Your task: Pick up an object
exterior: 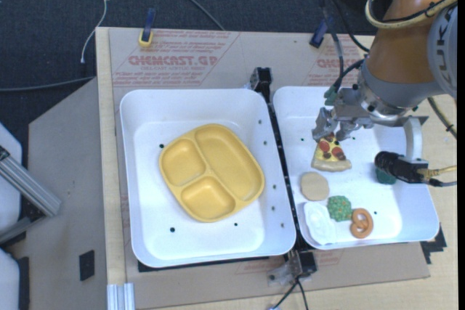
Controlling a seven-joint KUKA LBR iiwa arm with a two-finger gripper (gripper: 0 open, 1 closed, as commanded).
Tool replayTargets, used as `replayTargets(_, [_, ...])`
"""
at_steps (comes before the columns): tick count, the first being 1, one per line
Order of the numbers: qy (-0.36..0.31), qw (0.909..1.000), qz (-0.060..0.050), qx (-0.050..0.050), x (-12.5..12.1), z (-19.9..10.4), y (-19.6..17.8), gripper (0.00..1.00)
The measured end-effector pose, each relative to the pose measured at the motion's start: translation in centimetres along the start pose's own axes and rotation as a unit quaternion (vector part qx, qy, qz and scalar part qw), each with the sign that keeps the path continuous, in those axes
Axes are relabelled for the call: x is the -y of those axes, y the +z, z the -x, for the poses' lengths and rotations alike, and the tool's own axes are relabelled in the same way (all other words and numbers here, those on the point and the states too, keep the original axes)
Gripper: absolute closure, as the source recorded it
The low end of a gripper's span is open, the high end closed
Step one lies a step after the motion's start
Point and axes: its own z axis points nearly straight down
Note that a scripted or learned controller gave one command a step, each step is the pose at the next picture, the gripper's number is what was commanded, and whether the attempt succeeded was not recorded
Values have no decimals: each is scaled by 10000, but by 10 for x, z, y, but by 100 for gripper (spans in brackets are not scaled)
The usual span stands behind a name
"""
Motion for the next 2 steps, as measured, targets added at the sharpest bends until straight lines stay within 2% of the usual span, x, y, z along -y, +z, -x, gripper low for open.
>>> replayTargets(2, [2, 10000, 3, 1, 8, -95, -7, 100])
